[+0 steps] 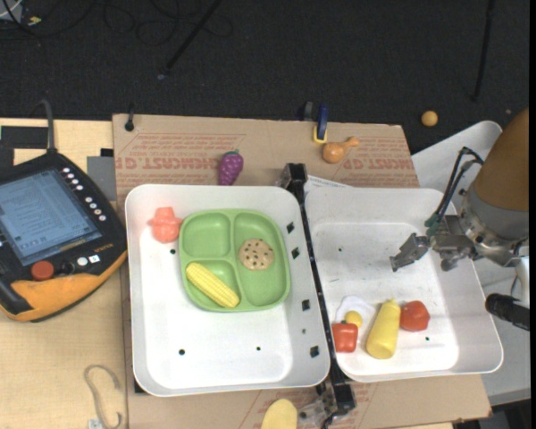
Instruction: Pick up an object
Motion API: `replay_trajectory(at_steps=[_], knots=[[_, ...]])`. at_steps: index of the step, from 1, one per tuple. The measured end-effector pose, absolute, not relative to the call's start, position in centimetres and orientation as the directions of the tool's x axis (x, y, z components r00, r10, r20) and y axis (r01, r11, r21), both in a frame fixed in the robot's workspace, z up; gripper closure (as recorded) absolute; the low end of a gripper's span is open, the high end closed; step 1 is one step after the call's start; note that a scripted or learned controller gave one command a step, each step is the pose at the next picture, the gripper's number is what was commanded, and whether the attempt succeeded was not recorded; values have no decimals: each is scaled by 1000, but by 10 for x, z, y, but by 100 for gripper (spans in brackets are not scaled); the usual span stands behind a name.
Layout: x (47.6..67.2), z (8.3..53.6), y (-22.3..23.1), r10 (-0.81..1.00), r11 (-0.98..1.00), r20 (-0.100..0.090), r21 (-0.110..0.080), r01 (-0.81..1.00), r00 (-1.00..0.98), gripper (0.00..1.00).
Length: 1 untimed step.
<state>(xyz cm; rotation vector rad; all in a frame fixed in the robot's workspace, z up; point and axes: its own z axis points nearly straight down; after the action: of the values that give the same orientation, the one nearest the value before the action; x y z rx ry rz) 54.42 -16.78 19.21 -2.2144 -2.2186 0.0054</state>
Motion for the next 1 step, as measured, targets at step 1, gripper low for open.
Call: replay_trajectory(at_steps=[1], knots=[[535,139,-172,1000,0,3,-8,1000,0,0]])
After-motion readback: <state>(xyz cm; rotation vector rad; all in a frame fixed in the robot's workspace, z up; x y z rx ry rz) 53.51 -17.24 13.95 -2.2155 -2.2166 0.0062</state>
